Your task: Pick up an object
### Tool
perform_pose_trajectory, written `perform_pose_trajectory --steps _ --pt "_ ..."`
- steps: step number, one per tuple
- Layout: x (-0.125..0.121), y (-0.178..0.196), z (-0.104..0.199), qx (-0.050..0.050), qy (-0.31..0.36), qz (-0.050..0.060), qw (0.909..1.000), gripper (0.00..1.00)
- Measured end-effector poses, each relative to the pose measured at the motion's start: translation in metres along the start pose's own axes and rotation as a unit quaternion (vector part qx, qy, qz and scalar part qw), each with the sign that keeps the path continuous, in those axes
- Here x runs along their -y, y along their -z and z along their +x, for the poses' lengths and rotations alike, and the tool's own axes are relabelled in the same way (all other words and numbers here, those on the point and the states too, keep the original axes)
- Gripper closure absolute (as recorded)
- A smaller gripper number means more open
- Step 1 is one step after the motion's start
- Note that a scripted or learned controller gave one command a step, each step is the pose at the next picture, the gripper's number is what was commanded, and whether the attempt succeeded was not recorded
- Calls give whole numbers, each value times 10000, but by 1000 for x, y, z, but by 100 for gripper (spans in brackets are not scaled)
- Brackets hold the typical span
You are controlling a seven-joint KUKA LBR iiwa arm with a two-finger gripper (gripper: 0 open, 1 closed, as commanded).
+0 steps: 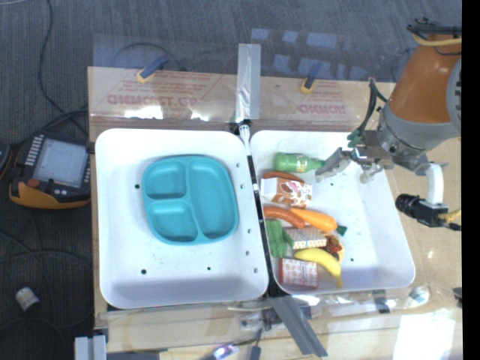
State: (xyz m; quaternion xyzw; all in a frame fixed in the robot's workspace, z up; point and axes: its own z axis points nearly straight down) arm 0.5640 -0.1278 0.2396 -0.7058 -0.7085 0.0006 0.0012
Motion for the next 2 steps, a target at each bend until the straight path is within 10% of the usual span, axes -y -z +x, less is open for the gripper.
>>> perform_pose_trajectory --steps 1,2 --pt "52 -131 15 -2 -255 5 9997 0" --pt "52 -123 15 -16 -256 15 9997 100"
